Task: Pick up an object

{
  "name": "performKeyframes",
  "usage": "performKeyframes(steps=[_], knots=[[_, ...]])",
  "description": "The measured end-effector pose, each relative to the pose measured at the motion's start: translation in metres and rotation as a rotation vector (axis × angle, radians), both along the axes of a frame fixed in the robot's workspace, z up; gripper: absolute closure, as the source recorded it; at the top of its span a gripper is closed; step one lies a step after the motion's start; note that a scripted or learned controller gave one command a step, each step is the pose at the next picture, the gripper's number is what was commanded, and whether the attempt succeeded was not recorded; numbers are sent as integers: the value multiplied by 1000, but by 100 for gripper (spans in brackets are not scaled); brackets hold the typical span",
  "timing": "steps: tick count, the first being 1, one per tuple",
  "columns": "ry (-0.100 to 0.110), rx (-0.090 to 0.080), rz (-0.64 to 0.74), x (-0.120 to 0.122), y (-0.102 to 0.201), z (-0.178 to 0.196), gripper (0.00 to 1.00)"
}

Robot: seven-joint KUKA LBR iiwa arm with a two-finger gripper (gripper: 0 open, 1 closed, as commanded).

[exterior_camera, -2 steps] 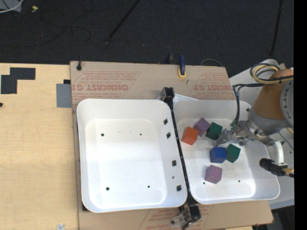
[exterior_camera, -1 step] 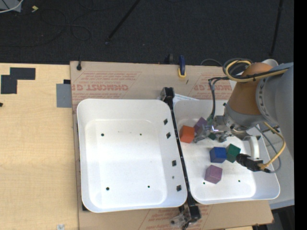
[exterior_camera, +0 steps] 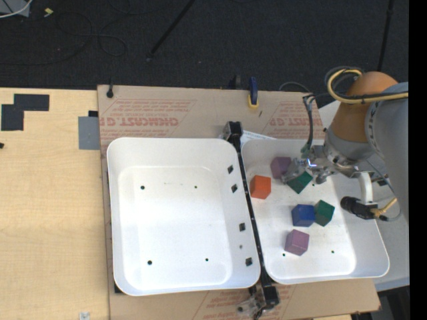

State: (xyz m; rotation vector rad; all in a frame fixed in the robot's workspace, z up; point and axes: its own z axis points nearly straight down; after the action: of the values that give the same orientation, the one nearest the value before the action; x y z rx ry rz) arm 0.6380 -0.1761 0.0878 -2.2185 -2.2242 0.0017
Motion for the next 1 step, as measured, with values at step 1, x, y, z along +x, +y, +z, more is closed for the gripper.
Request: performKeyframes(steps=[1], knots=[[3, 1, 2, -1, 1, 11, 100]])
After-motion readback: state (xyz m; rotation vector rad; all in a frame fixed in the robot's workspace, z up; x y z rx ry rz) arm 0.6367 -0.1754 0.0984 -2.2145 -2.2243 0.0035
